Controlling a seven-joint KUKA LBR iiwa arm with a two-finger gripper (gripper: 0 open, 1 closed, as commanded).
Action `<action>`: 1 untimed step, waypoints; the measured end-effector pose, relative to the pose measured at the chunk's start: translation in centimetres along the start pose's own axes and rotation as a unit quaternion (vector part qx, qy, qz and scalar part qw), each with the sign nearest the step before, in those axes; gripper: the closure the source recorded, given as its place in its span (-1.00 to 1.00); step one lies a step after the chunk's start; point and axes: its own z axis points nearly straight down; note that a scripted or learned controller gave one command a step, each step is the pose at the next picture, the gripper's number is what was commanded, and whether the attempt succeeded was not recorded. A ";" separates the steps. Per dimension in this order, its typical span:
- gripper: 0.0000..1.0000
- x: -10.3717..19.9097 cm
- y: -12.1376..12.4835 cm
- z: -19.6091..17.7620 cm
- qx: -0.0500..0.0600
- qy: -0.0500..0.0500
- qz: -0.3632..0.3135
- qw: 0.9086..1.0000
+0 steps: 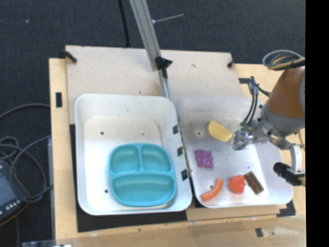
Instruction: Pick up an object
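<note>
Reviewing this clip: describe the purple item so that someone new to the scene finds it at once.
Start at the right-hand white bin, the one the arm reaches into. The purple object lies near its left wall, below and left of the yellow piece and above the orange carrot-like piece. It is the only purple thing there, small, lumpy and roughly square.

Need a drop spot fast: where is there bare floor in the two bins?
Left bin: bare strip behind the teal tray. Right bin: bare along the back wall above the yellow piece. Crowded in front: purple piece, orange carrot, red piece, brown bar; gripper mid-bin.
</note>
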 end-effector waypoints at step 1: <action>1.00 -0.2 0.2 -5.0 0.001 0.000 -0.005 1.000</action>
